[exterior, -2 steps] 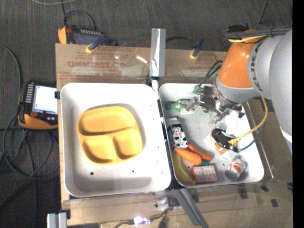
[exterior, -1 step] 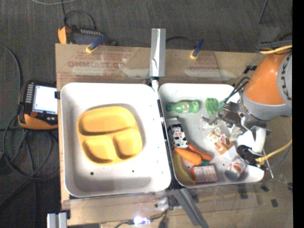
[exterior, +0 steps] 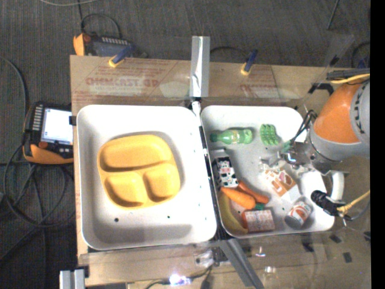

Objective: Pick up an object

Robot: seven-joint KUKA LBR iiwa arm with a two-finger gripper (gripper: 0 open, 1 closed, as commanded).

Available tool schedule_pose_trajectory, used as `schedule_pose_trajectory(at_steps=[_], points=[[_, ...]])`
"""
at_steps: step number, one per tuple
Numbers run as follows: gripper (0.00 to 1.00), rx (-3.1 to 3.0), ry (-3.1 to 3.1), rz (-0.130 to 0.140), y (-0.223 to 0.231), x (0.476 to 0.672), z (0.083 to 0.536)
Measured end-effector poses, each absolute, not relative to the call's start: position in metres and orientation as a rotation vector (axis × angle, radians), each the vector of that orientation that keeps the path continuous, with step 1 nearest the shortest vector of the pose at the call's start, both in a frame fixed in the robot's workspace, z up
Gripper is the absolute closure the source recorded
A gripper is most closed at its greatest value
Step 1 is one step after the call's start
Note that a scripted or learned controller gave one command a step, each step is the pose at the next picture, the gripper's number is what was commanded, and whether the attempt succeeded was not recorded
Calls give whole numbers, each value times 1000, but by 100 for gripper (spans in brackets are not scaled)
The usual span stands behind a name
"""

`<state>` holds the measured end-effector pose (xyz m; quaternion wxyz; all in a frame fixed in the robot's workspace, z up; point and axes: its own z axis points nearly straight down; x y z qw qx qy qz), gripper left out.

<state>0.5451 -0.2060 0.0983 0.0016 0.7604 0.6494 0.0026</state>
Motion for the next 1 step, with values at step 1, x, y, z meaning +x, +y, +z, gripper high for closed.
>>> schedule_pose_trajectory(at_steps=[1], points=[[100,2384,2038,13,-205,547,109]])
